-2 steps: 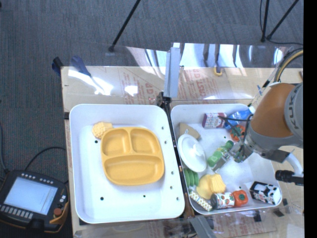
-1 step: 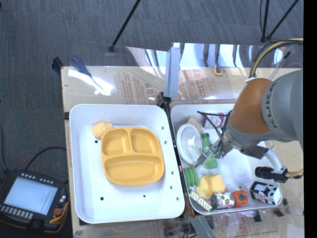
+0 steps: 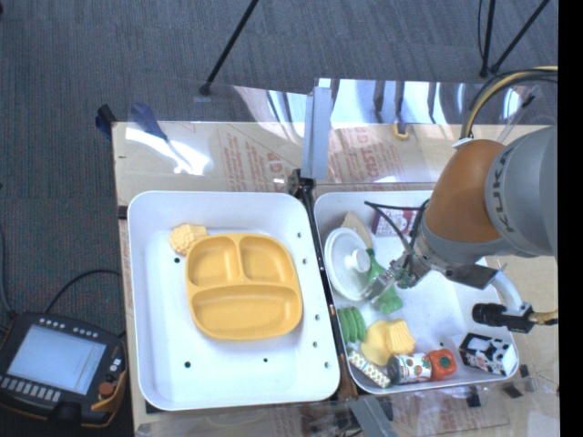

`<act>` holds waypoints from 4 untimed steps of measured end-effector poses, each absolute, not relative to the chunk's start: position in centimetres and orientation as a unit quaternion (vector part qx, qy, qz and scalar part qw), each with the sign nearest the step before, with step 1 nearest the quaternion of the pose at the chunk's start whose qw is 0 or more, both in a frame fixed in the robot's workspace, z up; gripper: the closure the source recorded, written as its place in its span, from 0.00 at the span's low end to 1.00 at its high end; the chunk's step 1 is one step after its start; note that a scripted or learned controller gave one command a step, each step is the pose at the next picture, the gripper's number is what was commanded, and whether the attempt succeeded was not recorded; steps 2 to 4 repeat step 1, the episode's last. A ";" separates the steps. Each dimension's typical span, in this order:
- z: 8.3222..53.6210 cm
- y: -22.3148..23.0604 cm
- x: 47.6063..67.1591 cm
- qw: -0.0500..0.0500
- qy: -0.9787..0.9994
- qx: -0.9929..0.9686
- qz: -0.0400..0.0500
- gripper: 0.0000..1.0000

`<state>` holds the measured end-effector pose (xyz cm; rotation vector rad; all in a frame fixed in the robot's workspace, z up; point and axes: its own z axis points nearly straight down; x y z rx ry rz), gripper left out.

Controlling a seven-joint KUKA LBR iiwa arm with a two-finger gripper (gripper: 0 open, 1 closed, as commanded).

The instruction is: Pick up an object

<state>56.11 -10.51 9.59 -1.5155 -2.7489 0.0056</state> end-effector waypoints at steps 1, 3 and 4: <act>19.6 -1.9 56.4 -0.010 -0.874 -0.486 0.005 1.00; 19.6 -1.9 56.4 -0.010 -0.874 -0.486 0.005 1.00; 19.6 -1.9 56.4 -0.010 -0.874 -0.486 0.005 1.00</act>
